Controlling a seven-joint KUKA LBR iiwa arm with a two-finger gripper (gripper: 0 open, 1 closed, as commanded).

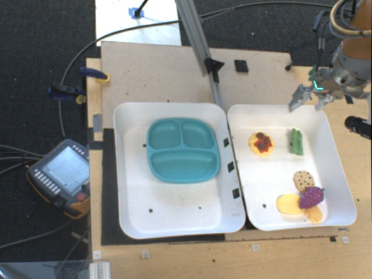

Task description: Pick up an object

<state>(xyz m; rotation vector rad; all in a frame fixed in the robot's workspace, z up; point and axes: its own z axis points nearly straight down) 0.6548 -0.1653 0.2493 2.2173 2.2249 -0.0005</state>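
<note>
The arm enters from the right, its orange band at the top right corner above the grey wrist, and it hangs over the far right corner of the right bin (334, 156), the landmark for everything here. The gripper (310, 98) sits just above that bin's far rim, its two grey fingers (297, 99) spread apart and pointing down and toward the left, with nothing between them; a small teal light shows on the gripper body just above the fingers. Inside the right bin, the toys lie apart from the claw: a small pizza slice (261, 143) with red topping in the far half near the middle, and a green bean pod (297, 142) just to its right, nearly below the gripper but well clear of it. In the near half of the bin, a speckled cookie (303, 180) lies just beyond a purple grape bunch (311, 197), which overlaps a yellow piece (289, 204) and touches a small orange piece (314, 214) at the near edge. To the left of the right bin, touching it along the shared edge, stands the left bin (133, 214), holding a teal divided plate (183, 150) in its far half.
</note>
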